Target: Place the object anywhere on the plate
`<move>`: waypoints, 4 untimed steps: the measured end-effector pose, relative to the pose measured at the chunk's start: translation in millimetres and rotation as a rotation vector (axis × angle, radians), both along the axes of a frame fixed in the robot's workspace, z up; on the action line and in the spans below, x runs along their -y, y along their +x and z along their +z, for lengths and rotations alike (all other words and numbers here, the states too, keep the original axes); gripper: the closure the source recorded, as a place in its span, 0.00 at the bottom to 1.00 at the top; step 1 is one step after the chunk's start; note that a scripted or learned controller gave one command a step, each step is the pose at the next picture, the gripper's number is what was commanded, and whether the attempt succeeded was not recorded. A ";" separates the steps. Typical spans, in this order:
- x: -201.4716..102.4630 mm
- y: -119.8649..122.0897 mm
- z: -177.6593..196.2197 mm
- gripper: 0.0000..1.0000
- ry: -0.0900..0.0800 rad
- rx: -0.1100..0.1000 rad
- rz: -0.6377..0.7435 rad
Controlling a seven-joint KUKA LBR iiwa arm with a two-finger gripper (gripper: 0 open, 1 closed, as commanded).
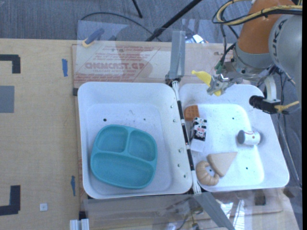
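Note:
A teal divided plate point(123, 155) lies in the left bin point(96, 99), toward its front. My gripper point(217, 86) hangs over the back left corner of the right bin point(268, 171). It is shut on a yellow banana-shaped object point(202, 75), which sticks out to the left of the fingers and shows a yellow tip below them. The object is lifted off the bin floor, well to the right of and behind the plate.
The right bin holds an orange-brown piece point(191, 111), a black-and-white cow toy point(199, 128), a white cup on its side point(248, 137), a tan wedge point(223, 161) and a croissant-like piece point(206, 173). A raised divider point(184, 138) separates the bins.

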State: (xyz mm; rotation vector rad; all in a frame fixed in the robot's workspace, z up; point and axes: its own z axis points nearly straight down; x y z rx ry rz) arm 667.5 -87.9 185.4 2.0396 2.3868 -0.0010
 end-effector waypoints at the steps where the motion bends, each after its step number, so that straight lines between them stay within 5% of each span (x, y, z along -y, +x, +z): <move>1: -87.6 -0.6 0.0 1.00 0.002 -0.001 0.075; 3: -217.6 -151.3 -24.6 1.00 0.002 -0.005 -0.131; 4: -216.8 -151.0 -24.3 0.00 0.002 -0.004 -0.132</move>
